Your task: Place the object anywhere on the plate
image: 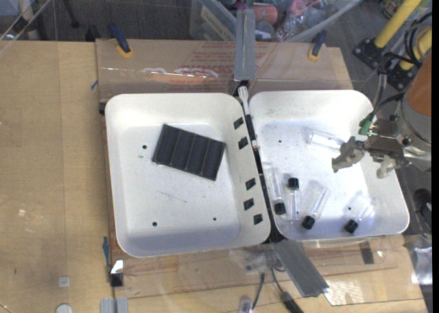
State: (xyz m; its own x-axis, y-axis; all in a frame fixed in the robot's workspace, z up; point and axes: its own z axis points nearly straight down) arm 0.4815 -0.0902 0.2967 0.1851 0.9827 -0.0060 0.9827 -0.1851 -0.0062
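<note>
Gripper (363, 159) hovers just above vials (312, 203).

No legible text, labels, brands or numbers. Faint reddish print on cardboard (206, 64) behind bins (137, 236), too blurred to read.

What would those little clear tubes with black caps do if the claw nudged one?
The clear tubes in the right bin lie on their sides and look round, so one would probably roll or skid on the smooth white floor. They look small and thin-walled, so likely light. Their glossy surface may slip between the fingers of the gripper.
</note>
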